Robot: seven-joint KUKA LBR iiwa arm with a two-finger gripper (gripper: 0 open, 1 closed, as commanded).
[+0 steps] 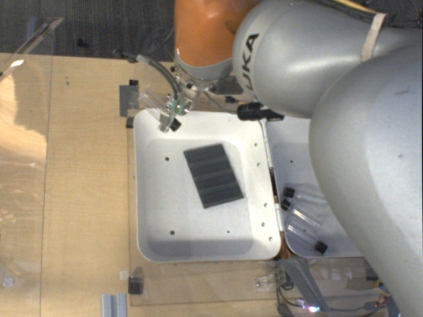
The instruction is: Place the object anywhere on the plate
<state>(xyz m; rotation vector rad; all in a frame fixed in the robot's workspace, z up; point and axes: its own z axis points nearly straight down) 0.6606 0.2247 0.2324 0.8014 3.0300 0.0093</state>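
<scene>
you are looking at the arm (291,51) reaching over the far left corner of the left bin (152,236), its jaws (173,121) sitting together on nothing, while the dark ribbed plate (212,175) is lying in the bin's middle.

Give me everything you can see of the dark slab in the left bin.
The dark slab is a flat, dark grey rectangle crossed by ridges that split it into about four bands, matte like rubber or plastic. It lies flat on the floor of the left bin, near the middle, turned at a slant to the walls. Nothing touches it but the bin floor.
</scene>
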